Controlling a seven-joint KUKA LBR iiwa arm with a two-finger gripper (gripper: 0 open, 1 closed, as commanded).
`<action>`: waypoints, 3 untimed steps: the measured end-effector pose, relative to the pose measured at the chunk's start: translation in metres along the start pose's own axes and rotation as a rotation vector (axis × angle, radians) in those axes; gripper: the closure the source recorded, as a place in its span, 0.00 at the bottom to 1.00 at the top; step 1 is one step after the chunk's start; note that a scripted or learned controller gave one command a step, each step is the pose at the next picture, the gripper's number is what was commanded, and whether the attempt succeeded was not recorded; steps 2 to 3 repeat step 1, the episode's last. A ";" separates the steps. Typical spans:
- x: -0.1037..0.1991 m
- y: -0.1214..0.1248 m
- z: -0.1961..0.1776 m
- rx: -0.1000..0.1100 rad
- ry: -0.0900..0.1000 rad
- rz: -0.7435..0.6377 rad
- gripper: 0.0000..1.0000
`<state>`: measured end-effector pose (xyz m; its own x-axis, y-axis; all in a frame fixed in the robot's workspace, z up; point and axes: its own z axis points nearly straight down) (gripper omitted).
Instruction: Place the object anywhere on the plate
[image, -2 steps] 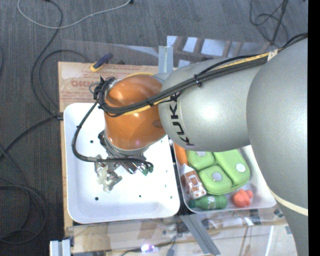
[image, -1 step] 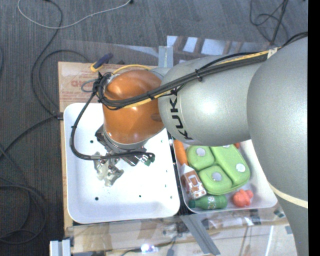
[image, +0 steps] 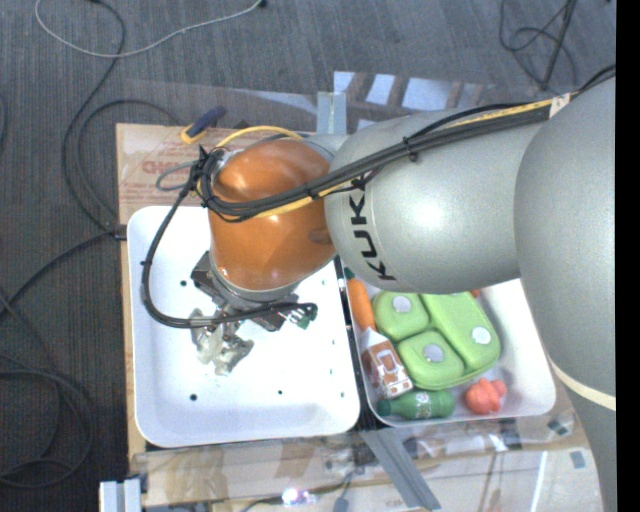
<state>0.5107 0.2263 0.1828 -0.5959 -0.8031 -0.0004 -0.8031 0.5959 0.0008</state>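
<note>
My gripper (image: 222, 348) hangs low over the left white bin (image: 170, 410), near its middle, under the orange wrist band (image: 265, 215). I see no object beneath it on the bin floor. A green plate with compartments (image: 440, 335) lies in the right bin (image: 530, 395). Around the plate lie an orange carrot (image: 360, 303), a small printed box (image: 388, 368), a dark green vegetable (image: 418, 404) and a red-orange piece (image: 485, 396). All of them rest beside the plate, not on it.
The big grey arm link (image: 450, 200) covers the back of the right bin. A black cable (image: 165, 270) loops from the wrist over the left bin's back left. Loose cables lie on the dark floor around the bench.
</note>
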 end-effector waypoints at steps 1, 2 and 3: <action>-0.007 -0.021 -0.014 -0.001 0.000 -0.164 1.00; -0.007 -0.021 -0.014 -0.001 0.000 -0.164 1.00; -0.007 -0.021 -0.014 -0.001 0.000 -0.164 1.00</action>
